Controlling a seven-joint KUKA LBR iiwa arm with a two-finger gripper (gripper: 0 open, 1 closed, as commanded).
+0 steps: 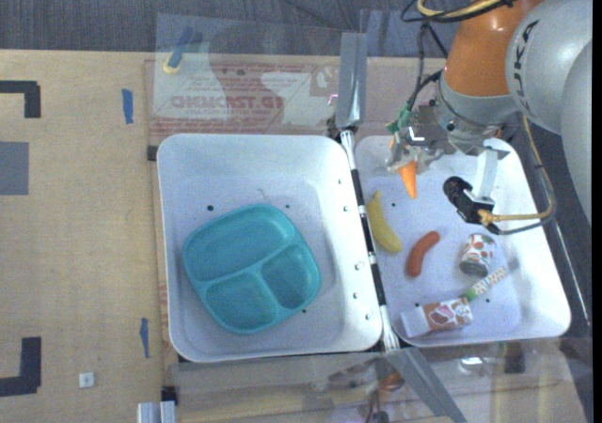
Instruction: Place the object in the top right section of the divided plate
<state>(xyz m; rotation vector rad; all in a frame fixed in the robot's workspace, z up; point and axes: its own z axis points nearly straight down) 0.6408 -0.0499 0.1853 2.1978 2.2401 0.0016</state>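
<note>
Tool (410,160) grips one carrot (409,180); one plate (250,267).

Looks like a robot lab: grey-and-orange arm (527,45) w/ loose cables over a plywood bench (75,252), two white bins (188,167) side by side, blue tape marks (127,106), clear plastic sheeting (254,64), toy food (421,252) for test props.

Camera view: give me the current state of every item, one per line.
Pincer: at the right bin's top left, a carrot between its fingers.
Carrot: hanging point down.
Divided plate: in the left bin, nothing in its sections.
Banana: lying flat.
Sausage: lying flat.
Tube: lying flat.
</note>
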